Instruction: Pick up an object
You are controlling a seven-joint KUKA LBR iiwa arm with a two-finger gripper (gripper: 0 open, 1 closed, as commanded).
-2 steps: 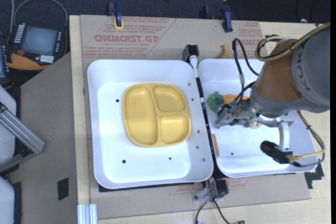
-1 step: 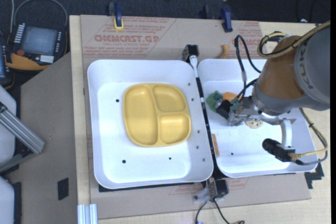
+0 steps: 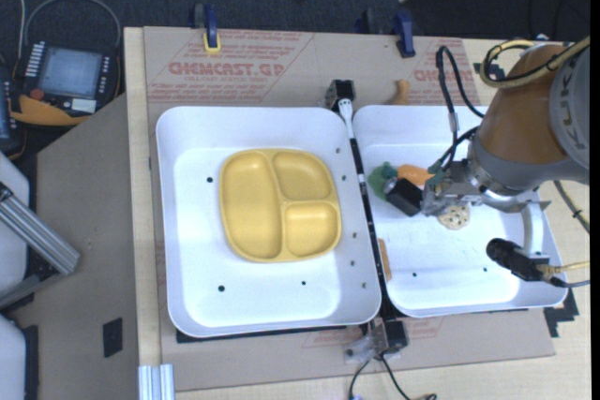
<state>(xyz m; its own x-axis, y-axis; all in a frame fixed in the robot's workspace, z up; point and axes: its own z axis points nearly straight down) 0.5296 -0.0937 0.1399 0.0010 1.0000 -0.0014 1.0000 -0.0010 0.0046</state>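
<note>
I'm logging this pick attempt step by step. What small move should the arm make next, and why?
Probably lower the pincer slightly onto the black object beside it. It hovers in the right bin over a cluster: green piece, orange piece, speckled piece. No object is visibly held.

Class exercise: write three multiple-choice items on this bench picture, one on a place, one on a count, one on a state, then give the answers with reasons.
1. Where does the yellow plastic divided plate lie?
A. in the left white bin
B. in the right white bin
C. on the cardboard

2. How many compartments has the plate?
A. two
B. three
C. five

3. How does the plate lie?
A. upside down
B. on edge
C. flat, hollows up

Answers: 1 A, it rests in the middle of the left white bin, while the tool works over the right white bin. 2 B, its ridges mark off three hollows. 3 C, all the hollows face the camera.
</note>
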